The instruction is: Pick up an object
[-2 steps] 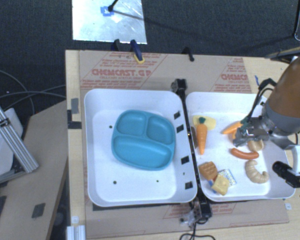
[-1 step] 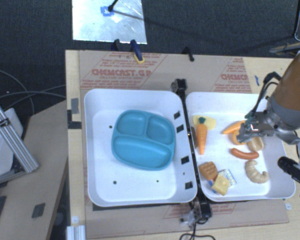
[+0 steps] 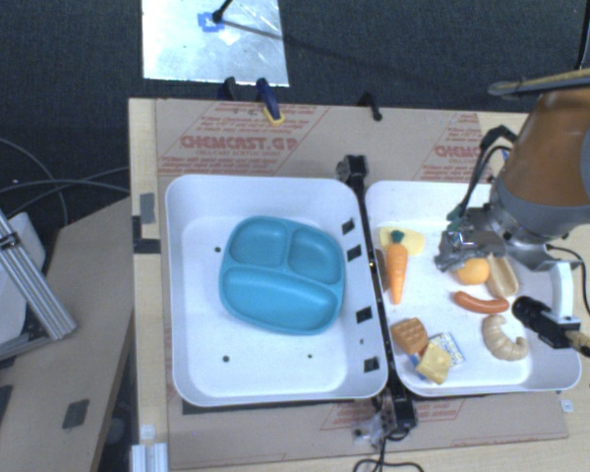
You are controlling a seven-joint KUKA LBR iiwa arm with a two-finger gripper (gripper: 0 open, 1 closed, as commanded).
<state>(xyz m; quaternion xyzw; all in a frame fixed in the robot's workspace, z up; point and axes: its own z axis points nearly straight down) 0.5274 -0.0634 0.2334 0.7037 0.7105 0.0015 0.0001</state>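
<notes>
Nearest the camera, along the front rim of the right bin (image 3: 531, 382), a wedge of toy cheese (image 3: 435, 364) is seen beside a small wrapped packet (image 3: 448, 346), with a browned toy pastry (image 3: 409, 334) touching the cheese on its left. A toy croissant (image 3: 501, 336) lies to the right of these, close to the bin's front right corner, where a black fitting on the arm overhangs the rim. Little free floor is left at this front edge.

Farther in, a toy sausage (image 3: 481, 303) lies crosswise, and just behind it a small orange fruit (image 3: 473, 270) rests against a toy bun (image 3: 502, 274). The gripper (image 3: 454, 252) is seen directly above and just left of the orange fruit, touching or nearly touching it; nothing can be made out between its fingers, and whether they are spread or closed cannot be told. A toy carrot (image 3: 396, 271) lies lengthwise near the divider, apart from the gripper, with a yellow piece (image 3: 399, 236) at its far end. Open white floor is found between carrot and gripper.

In the left bin (image 3: 192, 264), a blue divided plate (image 3: 281, 273) sits centrally, with bare margins left all round it.
</notes>
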